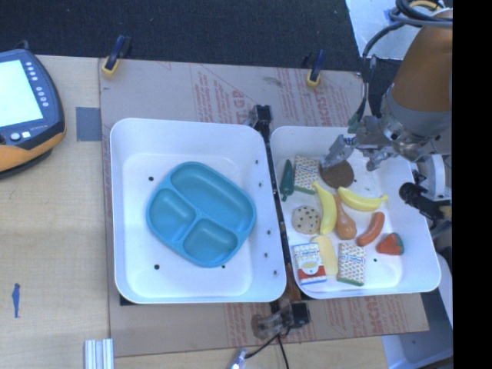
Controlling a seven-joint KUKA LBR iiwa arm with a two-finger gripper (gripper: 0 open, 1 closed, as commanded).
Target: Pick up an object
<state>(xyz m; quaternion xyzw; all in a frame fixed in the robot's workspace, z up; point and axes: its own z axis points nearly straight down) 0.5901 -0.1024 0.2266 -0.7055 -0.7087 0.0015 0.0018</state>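
Toy food [338,221] crowds the right bin's [415,283] centre; pincer [355,154], released, hovers by its far rim.

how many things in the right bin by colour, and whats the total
yellow: 3 (banana, banana, block)
orange or red: 3 (drumstick, sausage, strawberry)
brown: 2 (cookie, round piece)
green: 1 (pickle)
printed packets: 3 ()
total: 12

Beside the blue divided plate [201,214] in its white bin [123,206]: yellow banana [326,208], brown chocolate-chip cookie [306,220], red-orange sausage [370,228], red strawberry [390,244], checkered packets [351,263].
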